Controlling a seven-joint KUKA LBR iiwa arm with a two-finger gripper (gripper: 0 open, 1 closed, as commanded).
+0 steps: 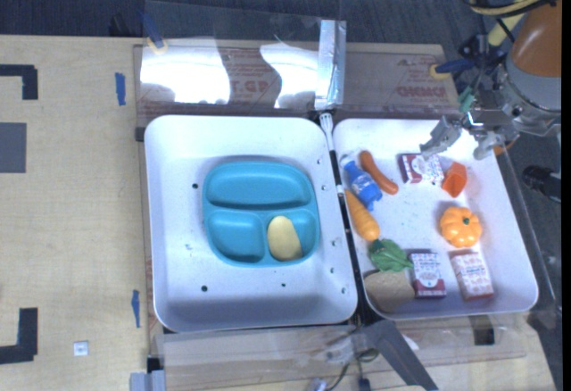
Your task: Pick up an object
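My claw [464, 137] hangs over the far right corner of the right bin [522, 291], its two fingers [437, 141] spread apart with nothing between them — so I am open and empty. I judge this to be the hover before a descent, since no object has left the bin floor. The things I could take all lie below and to my left: a small red-and-white packet [419, 168] just beside my nearer finger, a red-orange piece [455, 179] next to it, a little pumpkin [460, 226] nearer the camera, and two more red packets [428, 273] along the front wall. By the divider lie a thin carrot [378, 171], a blue can [361, 182] and a thicker orange carrot [361, 215], with a leafy green piece [387, 255] and a tan lump [389, 289] below them. They are crowded there, which would leave my fingers little room; the packet under me sits more apart, so it looks the likelier target. The left bin [169, 228] holds a blue divided tray [250, 188] with a yellow potato-like lump [284, 237] in its lower right compartment — perhaps where picked things go, though I cannot tell. Both bins sit side by side on the counter [62, 220].
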